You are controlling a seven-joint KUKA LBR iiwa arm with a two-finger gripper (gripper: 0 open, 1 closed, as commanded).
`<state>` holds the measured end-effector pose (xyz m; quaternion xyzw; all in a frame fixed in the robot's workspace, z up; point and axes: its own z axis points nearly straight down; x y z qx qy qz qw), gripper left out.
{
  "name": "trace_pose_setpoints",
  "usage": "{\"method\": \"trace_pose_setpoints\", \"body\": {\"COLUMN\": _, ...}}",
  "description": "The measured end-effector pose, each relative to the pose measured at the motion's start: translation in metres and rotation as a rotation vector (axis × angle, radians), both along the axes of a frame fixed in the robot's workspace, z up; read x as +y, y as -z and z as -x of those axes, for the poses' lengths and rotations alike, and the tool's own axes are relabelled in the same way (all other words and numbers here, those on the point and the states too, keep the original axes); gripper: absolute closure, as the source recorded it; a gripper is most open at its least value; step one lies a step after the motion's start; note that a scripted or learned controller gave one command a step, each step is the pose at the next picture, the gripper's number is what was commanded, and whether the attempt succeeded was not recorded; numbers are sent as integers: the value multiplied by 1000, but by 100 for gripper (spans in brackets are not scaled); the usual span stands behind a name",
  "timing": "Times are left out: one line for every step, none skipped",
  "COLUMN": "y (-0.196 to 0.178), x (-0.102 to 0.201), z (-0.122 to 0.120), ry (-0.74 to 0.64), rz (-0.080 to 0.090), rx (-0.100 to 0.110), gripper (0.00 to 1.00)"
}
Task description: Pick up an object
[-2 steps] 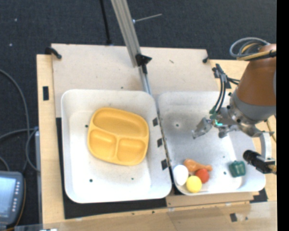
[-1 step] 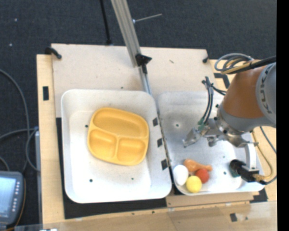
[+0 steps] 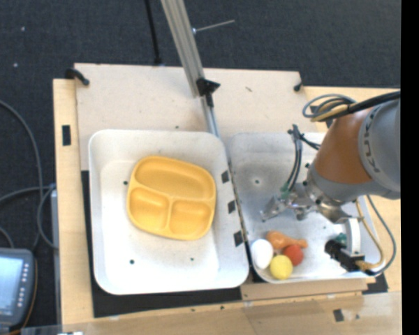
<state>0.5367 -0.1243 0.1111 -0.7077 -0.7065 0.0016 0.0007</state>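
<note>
I see four small pickable pieces clustered in the near-left corner of the right-hand shallow white bin [image 3: 246,160]. A smooth white egg-shaped piece [image 3: 262,252] lies closest to that corner. Touching its right side sits a round yellow ball-like fruit [image 3: 281,266]. Just behind that rests a small red rounded piece [image 3: 294,255], and an orange elongated piece [image 3: 286,241] lies across the back of the group.

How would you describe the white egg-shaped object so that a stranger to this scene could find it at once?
Start at the right-hand bin, the one the arm reaches into, and go to its near left corner, where a few small items are bunched. The white egg is the leftmost there, beside the yellow ball and the orange piece; it is the cluster's one white item.
</note>
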Motion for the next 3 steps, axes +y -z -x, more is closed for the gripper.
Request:
{"method": "trace_pose_setpoints", "body": {"y": 11, "x": -1, "z": 0, "ry": 1, "rz": 0, "rx": -2, "gripper": 0}}
{"method": "trace_pose_setpoints", "body": {"y": -1, "x": -2, "z": -1, "ry": 6, "rz": 0, "rx": -7, "gripper": 100}}
{"method": "trace_pose_setpoints", "body": {"y": -46, "x": -1, "z": 2, "ry": 1, "rz": 0, "rx": -9, "gripper": 100}}
